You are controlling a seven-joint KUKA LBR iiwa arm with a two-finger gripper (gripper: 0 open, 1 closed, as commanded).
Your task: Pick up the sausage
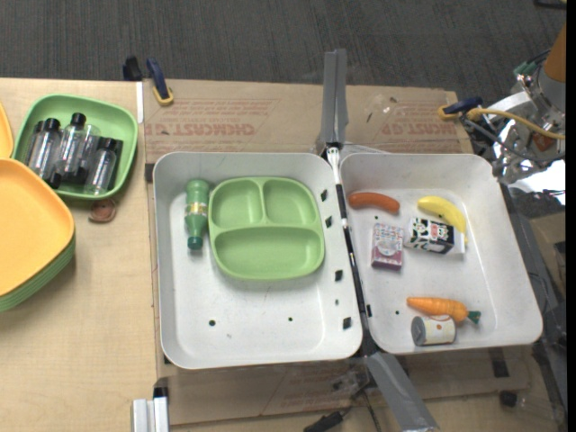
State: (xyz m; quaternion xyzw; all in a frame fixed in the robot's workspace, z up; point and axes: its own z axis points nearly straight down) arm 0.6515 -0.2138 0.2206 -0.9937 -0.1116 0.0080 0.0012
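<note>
While the short orange-red sausage (373, 202) lies untouched at the far left of the right white bin (513, 241), just beside the divider, the task sits at its opening step: the approach. At the far right edge, the arm's gripper (522, 147) hovers outside that bin; whether it is released or clenched I cannot tell. Judging from this, the next move calls for travelling left over the yellow banana (444, 211) and descending across the sausage's narrow width

One camera sits high above the counter (81, 349), looking down at a slant on both white bins (180, 331).
</note>
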